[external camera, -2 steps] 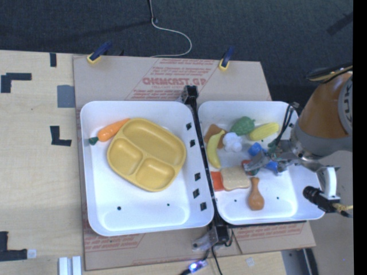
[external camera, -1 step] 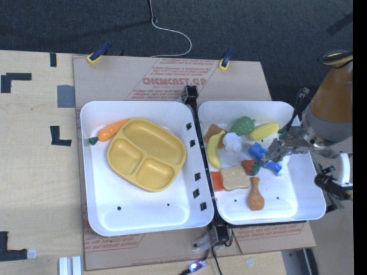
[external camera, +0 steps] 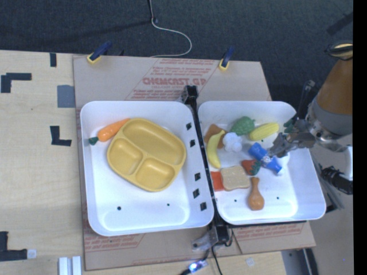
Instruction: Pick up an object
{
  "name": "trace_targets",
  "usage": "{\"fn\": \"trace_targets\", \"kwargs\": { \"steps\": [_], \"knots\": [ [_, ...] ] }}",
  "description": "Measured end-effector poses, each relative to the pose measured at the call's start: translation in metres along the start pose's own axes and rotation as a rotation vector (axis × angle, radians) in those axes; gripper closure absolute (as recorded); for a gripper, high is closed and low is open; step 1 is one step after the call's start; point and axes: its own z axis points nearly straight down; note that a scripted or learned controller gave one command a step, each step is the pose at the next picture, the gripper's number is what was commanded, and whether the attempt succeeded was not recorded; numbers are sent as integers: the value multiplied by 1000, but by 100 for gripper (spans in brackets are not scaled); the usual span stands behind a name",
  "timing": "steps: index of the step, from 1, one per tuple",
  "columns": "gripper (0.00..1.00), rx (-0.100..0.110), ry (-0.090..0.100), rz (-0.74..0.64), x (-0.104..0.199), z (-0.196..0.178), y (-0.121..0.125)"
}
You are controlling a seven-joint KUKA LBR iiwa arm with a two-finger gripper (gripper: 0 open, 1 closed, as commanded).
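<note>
The blue toy lies in the right bin, toward its right wall, and the claw hangs just above and beside its right end; whether the two touch cannot be told, nor how far the claw stands open. Just left of the blue toy are a white piece and a banana; a corn cob and green vegetable lie toward the bin's far edge. Bread and a drumstick lie nearer its front edge. The left bin holds a yellow tray and a carrot.
</note>
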Motion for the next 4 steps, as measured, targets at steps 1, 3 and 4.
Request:
{"fn": "trace_targets", "kwargs": {
  "steps": [1,3,4],
  "knots": [
    [100,2,2,-5,49,1,17],
    [100,3,-1,-3,126,5,71],
    [100,2,0,-1,135,-7,76]
  ]
}}
